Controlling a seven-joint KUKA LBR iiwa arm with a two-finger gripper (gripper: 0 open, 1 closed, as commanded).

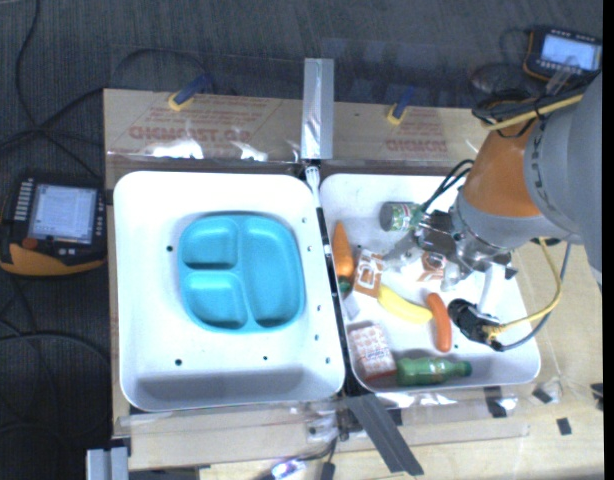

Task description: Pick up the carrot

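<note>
while tool hovers, carrot lies well apart.

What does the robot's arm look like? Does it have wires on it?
The arm is big, round and grey, with a bright orange band near its end. Below that sits the pincer, a cluster of silvery metal and dark parts. Yes, there are wires: a yellow cable loops down the side, and thin black ones curl beside the orange band.

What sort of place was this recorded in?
Probably a robotics lab bench set up for grasping trials: two white bins side by side, toy food such as a carrot and banana, and a teach pendant on carpet.
</note>
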